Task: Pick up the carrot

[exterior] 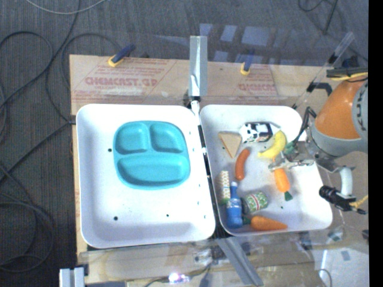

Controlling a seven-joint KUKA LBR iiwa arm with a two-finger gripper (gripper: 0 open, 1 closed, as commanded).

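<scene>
Two carrots lie in the right bin (311,220). A short orange one (281,181) with a green end points toward the front right, in the bin's right half. A longer carrot (268,223) rests along the front wall. My gripper (295,158) hangs at the right side of the bin, directly behind the short carrot and next to its upper end. I cannot tell whether it touches that carrot. The grey arm with its orange band (338,115) comes in from the right.
The right bin also holds a yellow banana (274,145), a black-and-white cow toy (258,131), a bread slice (229,142), a red sausage (241,163), a corn cob (224,185), a blue bottle (234,207) and a can (256,202). A blue divided plate (152,154) sits in the left bin (96,220).
</scene>
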